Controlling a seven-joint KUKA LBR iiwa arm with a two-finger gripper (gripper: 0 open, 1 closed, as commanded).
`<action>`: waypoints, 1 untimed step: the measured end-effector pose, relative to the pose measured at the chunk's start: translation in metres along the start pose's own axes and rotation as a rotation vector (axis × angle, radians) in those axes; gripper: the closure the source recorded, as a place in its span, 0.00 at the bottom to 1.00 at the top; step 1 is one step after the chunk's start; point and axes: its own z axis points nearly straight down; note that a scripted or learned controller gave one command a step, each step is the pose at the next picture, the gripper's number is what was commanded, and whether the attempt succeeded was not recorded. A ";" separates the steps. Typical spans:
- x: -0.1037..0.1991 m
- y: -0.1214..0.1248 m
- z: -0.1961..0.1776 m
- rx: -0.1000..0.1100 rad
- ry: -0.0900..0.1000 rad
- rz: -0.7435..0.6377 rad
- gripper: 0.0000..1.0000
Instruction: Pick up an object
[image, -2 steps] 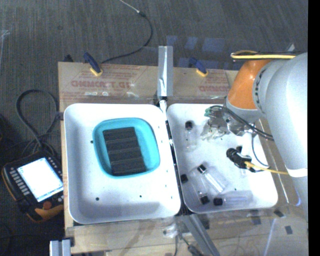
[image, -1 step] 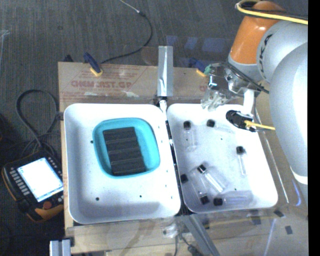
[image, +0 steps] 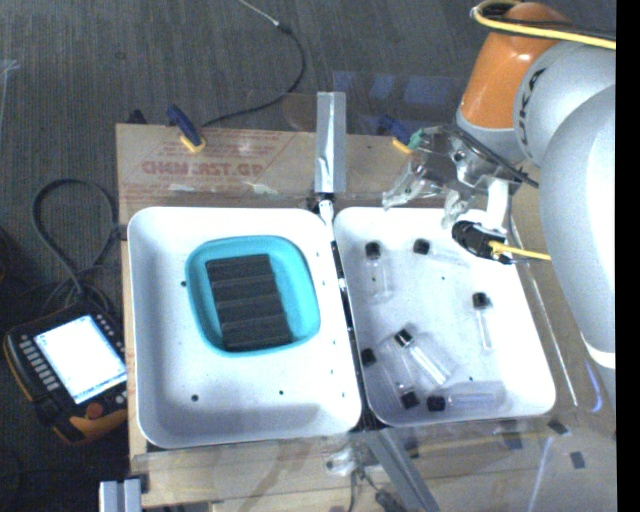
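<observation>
The right bin (image: 535, 345) holds several small clear vials with black caps. One vial (image: 376, 266) lies near its far left, another (image: 483, 318) toward the right, a third (image: 421, 357) in the middle. More vials (image: 466, 400) lie along the near wall, and a loose black cap (image: 421, 246) sits at the far side. My gripper (image: 437, 186) hangs over the far rim of the right bin, above the vials and apart from them. The grey arm with its orange band (image: 505, 80) rises behind it at the upper right.
In the left bin (image: 160, 390) sits a blue tray (image: 255, 292) with a black ribbed insert. A metal post (image: 331, 150) stands between the bins at the back. A yellow cable (image: 522, 254) runs off the wrist. A teach pendant (image: 72, 368) lies left of the bench.
</observation>
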 end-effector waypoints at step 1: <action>-0.063 -0.059 0.095 0.004 0.002 0.059 0.00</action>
